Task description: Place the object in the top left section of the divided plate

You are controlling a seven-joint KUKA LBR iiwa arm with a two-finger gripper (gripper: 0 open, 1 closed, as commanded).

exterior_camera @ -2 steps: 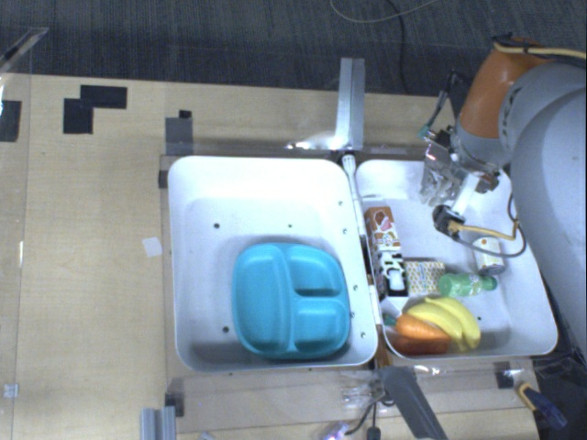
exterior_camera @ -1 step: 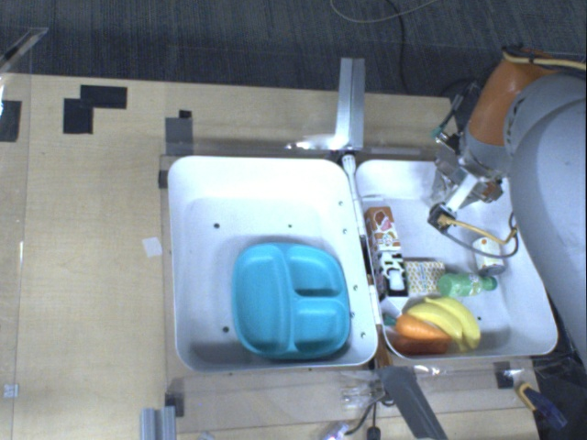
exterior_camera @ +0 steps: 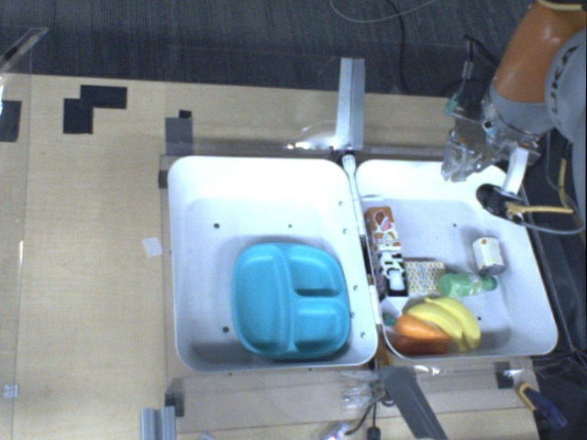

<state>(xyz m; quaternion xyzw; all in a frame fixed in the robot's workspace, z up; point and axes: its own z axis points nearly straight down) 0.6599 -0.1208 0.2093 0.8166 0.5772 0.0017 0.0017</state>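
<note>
We look down on a robotics lab: a pale wooden bench (exterior_camera: 83, 273) with black marker patches (exterior_camera: 92, 106), two white bins (exterior_camera: 266, 177) in metal brackets, loose cables (exterior_camera: 385, 7), and a grey-orange arm (exterior_camera: 537, 53).

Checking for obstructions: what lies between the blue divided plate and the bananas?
In the camera view, between the blue divided plate and the bananas lie bare bin floor, the divider where the two bins meet, and a dark bottle just past it.
</note>
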